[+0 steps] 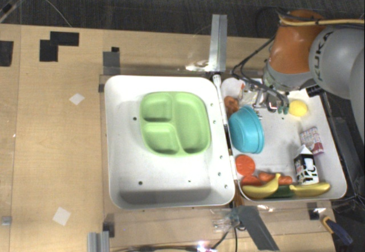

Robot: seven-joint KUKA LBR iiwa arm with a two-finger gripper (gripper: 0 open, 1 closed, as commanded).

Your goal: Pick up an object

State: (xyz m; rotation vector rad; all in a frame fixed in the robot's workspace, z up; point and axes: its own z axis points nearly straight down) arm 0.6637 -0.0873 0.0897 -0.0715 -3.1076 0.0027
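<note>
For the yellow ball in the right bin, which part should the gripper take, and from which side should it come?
Probably from straight above, closing across the middle of the yellow ball. It is round, so no side is better by shape, and it lies apart on the bare floor of the right bin, just right of the gripper, with free space around it.

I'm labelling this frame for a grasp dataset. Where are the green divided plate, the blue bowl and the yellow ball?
green divided plate (174, 122): camera view, middle ridge between compartments.
blue bowl (247, 129): camera view, outer wall.
yellow ball (298, 109): camera view, its top.
</note>
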